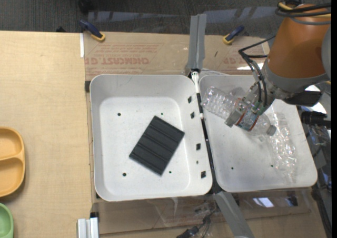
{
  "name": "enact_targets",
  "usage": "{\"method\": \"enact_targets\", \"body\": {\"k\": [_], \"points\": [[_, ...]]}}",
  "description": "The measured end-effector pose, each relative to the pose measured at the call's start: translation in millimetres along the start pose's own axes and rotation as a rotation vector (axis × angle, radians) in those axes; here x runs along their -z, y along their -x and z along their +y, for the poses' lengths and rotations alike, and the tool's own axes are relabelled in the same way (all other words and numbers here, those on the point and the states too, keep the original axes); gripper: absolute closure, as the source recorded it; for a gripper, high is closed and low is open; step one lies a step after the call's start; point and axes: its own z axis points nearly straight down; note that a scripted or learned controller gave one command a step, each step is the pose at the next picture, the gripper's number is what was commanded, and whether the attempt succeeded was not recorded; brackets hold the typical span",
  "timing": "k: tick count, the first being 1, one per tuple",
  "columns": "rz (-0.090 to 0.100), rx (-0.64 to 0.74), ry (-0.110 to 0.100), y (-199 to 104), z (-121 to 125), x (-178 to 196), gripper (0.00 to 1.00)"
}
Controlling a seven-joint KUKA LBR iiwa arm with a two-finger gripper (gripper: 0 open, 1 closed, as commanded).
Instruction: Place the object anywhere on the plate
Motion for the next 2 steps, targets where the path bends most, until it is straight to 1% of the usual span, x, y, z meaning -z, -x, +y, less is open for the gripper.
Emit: {"method": "enact_targets", "body": {"k": [1,2], "points": [[-0.003,0.204,0.001,75,22,27,1.00],[-0.005,0.378,0.001,89,-48,80,1.00]]}}
